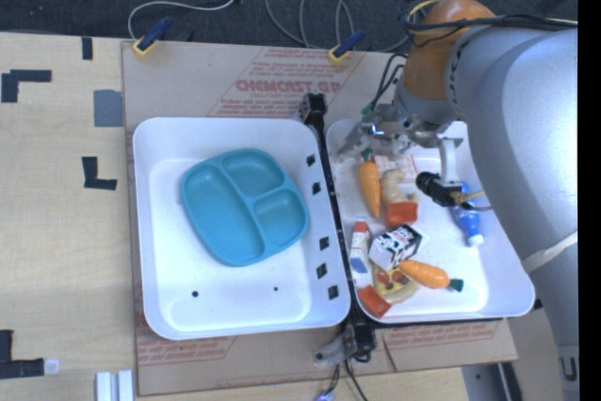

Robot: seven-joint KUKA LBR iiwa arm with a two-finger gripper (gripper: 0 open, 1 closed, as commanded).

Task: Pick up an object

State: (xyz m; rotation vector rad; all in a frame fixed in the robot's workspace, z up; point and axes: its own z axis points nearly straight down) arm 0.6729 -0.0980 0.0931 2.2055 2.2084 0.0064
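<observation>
While the big grey arm [526, 108] reaches in from the right, its gripper [390, 134] hangs low over the back of the right bin [502, 291]. I cannot tell how it is set, and nothing shows in its grip. An orange carrot [371, 186] lies just under the gripper, standing long-ways in the bin. Near the carrot sits a small red block [402, 213]. A black and white box [394, 246] lies in the middle, with a second carrot [424, 274] beside it. A blue and white tube [467, 223] lies by the right wall. The left bin [164, 296] has a blue tray [245, 205] with three parts in it.
</observation>
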